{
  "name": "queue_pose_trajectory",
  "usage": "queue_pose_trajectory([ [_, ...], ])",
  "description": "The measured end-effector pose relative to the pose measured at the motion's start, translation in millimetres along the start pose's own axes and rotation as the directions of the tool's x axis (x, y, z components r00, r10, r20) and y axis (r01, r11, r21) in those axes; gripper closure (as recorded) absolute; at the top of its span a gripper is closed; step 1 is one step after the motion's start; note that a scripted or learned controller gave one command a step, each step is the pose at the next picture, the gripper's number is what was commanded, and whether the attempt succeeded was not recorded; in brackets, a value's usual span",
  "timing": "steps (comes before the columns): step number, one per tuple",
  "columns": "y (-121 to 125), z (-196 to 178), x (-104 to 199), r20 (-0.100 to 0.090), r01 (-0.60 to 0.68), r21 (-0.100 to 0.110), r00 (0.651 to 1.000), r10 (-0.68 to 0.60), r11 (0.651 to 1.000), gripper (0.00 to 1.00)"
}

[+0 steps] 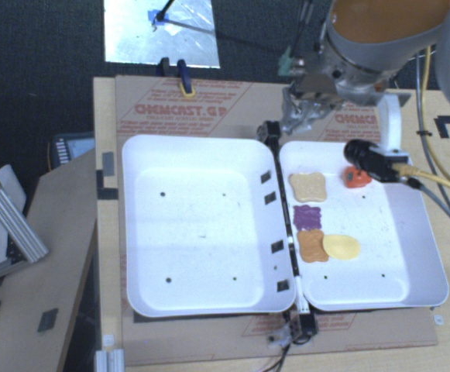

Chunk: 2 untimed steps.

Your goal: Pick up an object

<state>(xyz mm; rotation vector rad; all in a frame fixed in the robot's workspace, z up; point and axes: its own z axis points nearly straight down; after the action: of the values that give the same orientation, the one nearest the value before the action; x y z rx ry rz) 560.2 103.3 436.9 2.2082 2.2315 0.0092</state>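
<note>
KUKA iiwa arm (387, 22), upper right of the frame: a broad orange band (387, 2) wraps the rounded body, above a smooth grey collar (379, 49). Beneath the collar sits a cluttered wrist assembly (317, 91) of silver-grey metal parts, with a small green component on its left side and thin dark cables running up past it. A white bracket (389, 126) carries a black cylindrical module (372, 161); a yellow cable (441, 180) leaves it toward the right edge, beside grey cables.
</note>
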Motion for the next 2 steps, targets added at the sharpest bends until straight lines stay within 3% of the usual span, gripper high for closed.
queue_pose_trajectory([
  [1,43.0,-96.3,-42.8,0.003,-0.013,-0.010,1.000,0.013,1.000,1.00],
  [2,52.3,-97.8,55.0,-0.001,0.003,0.002,1.000,-0.003,1.000,1.00],
])
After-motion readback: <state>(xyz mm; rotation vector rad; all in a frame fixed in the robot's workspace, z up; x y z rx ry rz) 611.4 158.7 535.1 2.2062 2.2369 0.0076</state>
